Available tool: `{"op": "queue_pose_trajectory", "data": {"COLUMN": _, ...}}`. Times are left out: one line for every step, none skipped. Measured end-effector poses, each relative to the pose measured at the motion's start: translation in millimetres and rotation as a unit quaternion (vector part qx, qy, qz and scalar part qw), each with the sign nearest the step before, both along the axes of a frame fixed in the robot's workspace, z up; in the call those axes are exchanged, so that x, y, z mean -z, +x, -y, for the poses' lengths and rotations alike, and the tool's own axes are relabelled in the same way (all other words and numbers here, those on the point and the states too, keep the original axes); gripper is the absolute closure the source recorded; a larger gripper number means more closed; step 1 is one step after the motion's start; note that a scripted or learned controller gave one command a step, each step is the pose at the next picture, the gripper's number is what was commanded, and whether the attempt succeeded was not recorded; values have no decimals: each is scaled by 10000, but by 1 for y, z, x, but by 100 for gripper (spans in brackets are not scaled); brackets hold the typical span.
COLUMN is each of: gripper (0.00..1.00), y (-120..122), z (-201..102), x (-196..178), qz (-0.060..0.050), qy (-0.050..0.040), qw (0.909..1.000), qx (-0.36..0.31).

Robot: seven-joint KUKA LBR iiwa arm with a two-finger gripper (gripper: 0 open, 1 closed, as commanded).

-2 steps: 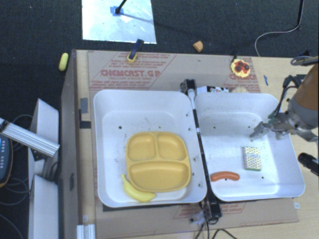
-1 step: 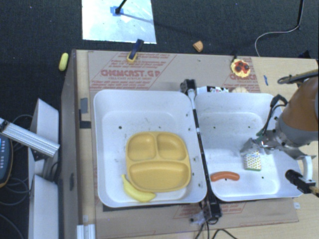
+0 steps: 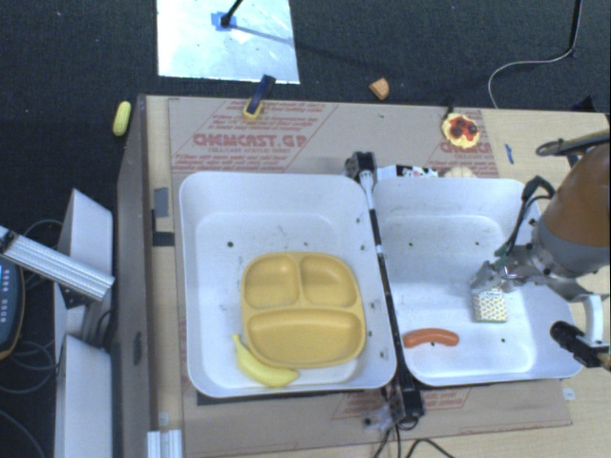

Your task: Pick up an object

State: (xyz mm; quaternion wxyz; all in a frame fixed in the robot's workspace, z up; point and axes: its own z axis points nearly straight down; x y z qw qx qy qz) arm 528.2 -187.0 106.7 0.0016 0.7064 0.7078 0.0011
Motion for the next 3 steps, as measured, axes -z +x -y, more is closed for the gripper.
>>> {"op": "queue_pose_trajectory", "data": {"gripper": 100, "y": -13, "z": -13, "x": -57, "qz": -1, "qy": -2, "qw": 10000, "qx": -8}}
{"op": "queue_pose_trajectory", "data": {"gripper": 100, "y": 36, "z": -43, "x": -90, "qz": -4, "qy": 2, "qw": 10000, "qx": -8}}
{"op": "queue_pose_trajectory", "data": {"gripper": 100, "y": 98, "z": -115, "x": -77, "qz": -8, "qy": 10, "qw": 10000, "qx": -18}}
